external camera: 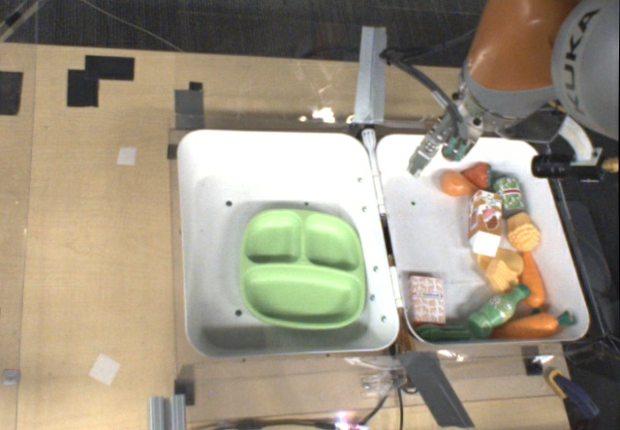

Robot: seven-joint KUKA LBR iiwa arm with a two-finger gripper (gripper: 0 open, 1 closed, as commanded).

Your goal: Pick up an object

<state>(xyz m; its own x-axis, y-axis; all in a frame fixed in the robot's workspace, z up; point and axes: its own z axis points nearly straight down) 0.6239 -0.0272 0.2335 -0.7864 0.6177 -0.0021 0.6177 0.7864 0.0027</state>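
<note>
A: Camera view: the two-finger gripper [427,153] hangs low, its opening hard to tell, holding nothing visible.
B: The round orange toy fruit [457,184] sits just beside it; crowded neighbours could deflect a grab.

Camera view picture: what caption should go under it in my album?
Robot gripper hovers over the right bin of toy food; a green tray sits in the left bin.

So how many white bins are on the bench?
2. The left white bin holds a green divided tray; the right white bin beside it holds the pile of toy food.
</note>
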